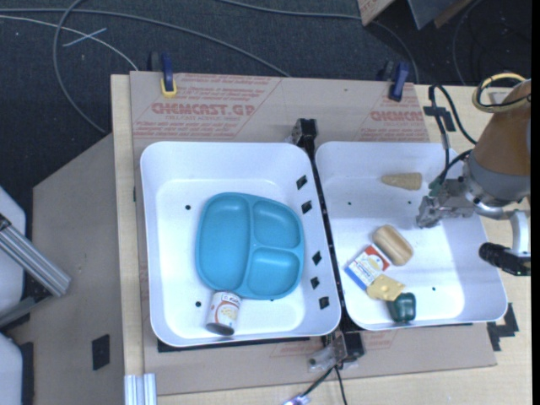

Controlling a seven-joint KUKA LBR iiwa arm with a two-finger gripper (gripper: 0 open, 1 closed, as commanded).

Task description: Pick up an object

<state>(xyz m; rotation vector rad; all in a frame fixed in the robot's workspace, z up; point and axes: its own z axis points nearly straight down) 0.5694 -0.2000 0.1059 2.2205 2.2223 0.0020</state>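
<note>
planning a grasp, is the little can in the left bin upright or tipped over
Tipped over: the can lies on its side below the blue plate, label facing up.

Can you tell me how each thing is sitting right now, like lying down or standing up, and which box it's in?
Blue divided plate: lying flat, face up, left bin.
Small can: tipped on its side, left bin, by the plate's front edge.
Tan piece: lying flat, right bin, apart from the rest.
Bread roll: lying down, right bin.
Small carton: lying flat, right bin.
Yellow piece: lying beside the carton.
Green object: resting against the yellow piece.
Pincer: low over the right bin, nothing seen in it.
</note>
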